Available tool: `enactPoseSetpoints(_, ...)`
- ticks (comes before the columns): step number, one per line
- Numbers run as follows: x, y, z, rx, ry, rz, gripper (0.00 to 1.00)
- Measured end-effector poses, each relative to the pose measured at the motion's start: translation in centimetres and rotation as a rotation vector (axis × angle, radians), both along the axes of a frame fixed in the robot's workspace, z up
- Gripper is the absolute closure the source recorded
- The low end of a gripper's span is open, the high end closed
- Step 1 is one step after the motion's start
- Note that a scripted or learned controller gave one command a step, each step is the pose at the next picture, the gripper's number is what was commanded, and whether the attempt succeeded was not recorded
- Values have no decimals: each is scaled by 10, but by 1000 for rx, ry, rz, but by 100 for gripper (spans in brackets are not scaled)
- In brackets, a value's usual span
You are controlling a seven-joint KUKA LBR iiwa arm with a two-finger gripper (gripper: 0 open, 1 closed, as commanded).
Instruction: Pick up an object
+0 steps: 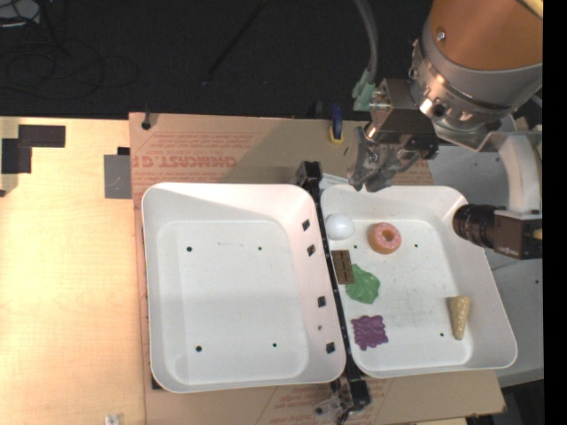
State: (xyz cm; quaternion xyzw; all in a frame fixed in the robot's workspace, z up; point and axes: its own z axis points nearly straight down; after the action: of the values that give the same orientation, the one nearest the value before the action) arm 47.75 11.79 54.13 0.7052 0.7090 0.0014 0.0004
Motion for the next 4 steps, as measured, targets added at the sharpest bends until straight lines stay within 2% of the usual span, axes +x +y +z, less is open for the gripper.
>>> enactPoseSetpoints(1, 11, 74, -5, -2, 6, 2, 100)
enactPoseSetpoints(2, 14, 127, -5, -3, 6, 0, 100)
enactPoseSetpoints(3, 7, 126, -125, -9, 16, -4, 100)
enactPoseSetpoints(4, 89, 121, -97, -3, 1, -7, 100)
